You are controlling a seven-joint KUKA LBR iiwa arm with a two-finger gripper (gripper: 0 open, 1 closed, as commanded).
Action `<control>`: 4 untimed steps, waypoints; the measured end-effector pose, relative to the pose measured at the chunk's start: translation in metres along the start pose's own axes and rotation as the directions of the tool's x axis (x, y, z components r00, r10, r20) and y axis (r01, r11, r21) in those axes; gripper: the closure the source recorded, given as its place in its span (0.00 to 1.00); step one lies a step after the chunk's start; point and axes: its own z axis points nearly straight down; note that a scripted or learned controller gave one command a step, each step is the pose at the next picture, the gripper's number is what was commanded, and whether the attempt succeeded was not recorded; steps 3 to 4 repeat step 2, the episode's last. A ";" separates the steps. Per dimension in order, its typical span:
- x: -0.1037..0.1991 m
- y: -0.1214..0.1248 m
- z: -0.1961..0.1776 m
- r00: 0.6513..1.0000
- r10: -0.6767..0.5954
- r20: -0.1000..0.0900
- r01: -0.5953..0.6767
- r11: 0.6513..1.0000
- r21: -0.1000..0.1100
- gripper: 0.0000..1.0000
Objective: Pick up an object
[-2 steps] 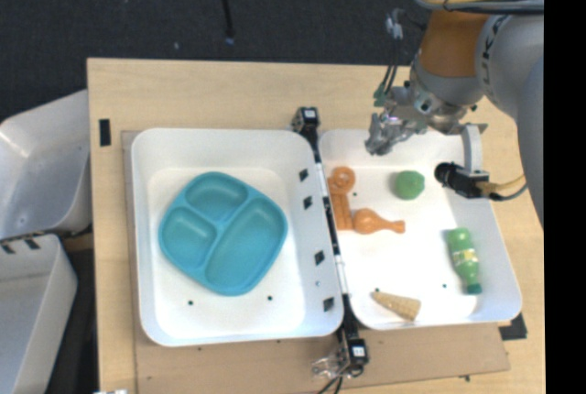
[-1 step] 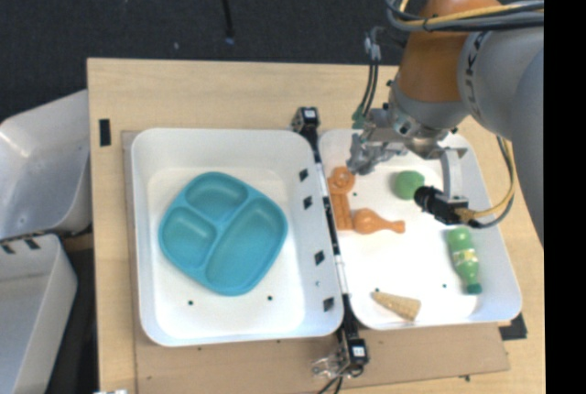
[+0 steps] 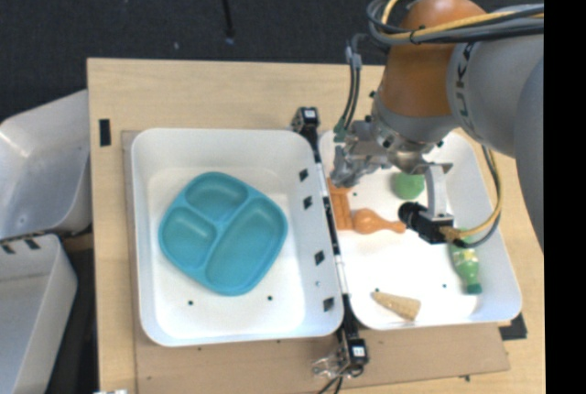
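From the camera above, the pincer (image 3: 352,165) hangs low over the right bin (image 3: 494,291), close to its left wall. I cannot tell if it is released or clenched. The nearest thing is an orange pear-shaped toy (image 3: 374,222), just at five o'clock from the pincer. It lies long from nine to three o'clock.

Two bins are sitting side by side on the table (image 3: 110,99). A divided plate (image 3: 222,232) is lying in the left bin (image 3: 151,310). In the right bin (image 3: 499,291), a pear (image 3: 375,222) is lying near the left wall, a wedge (image 3: 397,303) toward the front, a bottle (image 3: 466,268) at the right.
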 end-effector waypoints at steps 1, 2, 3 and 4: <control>0.054 -0.028 -0.003 1.000 -0.001 0.000 0.001 1.000 0.001 1.00; 0.085 -0.057 -0.010 1.000 -0.001 0.000 0.001 1.000 0.001 1.00; 0.085 -0.057 -0.010 1.000 -0.001 0.000 0.001 1.000 0.001 1.00; 0.085 -0.057 -0.010 1.000 -0.001 0.000 0.001 1.000 0.001 1.00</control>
